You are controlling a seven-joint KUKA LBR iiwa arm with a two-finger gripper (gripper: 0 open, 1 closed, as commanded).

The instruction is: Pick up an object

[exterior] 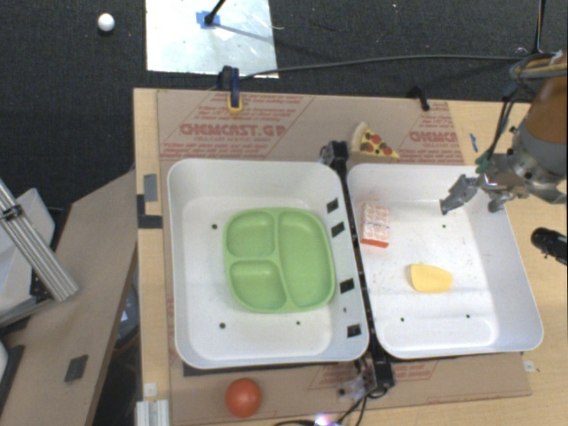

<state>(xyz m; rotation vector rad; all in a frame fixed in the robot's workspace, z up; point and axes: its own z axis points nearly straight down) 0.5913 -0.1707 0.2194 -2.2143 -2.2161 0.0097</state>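
Bins sit side by side on the table, and we take them in turn. In the left bin we see a green tray with three compartments, lying flat near the bin's middle and holding nothing that we can make out. In the right bin we see two things, well apart from each other: a small box in red and white near the left wall, towards the far side, and a yellow piece lying on the floor of the bin nearer the middle.

Outside the bins we see a pizza slice on the cardboard just beyond their far rims, where the two bins meet. A red ball rests on the table by the near edge of the left bin, and a small white ball lies on the dark floor at the far left.

We see the arm coming in from the right, with the claw over the far right part of the right bin, apart from both the box and the yellow piece. Its fingers stand spread, with nothing between them.
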